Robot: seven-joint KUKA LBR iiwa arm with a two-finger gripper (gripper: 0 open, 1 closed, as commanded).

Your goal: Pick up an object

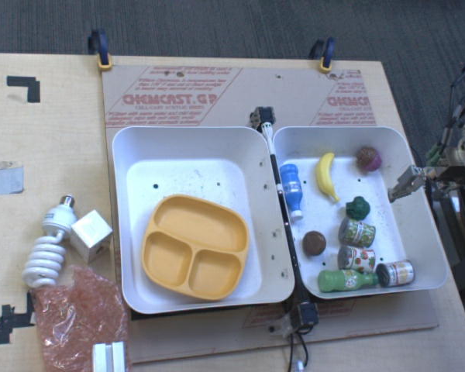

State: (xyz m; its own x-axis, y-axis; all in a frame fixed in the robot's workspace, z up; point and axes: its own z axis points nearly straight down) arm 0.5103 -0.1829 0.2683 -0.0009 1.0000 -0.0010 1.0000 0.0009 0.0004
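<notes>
Objects for pickup crowded the right bin [415, 208], gripper [409, 183] at its right rim, fingers spread, holding nothing.
Banana [325, 175], blue bottle [291, 190], purple fruit [368, 159], broccoli [359, 207], brown ball [315, 242], cans [356, 232] and green bottle [345, 280] sat close together (lower ones nearly touching); left bin [132, 208] held a yellow divided plate [194, 246].

two white plastic bins [132, 208]: smooth, slightly glossy | orange three-compartment plastic tray [194, 246]: matt | brown cardboard sheet [178, 95]: dull, printed | pink crinkled plastic bag [81, 320]: shiny | yellow banana [326, 177]: smooth
</notes>
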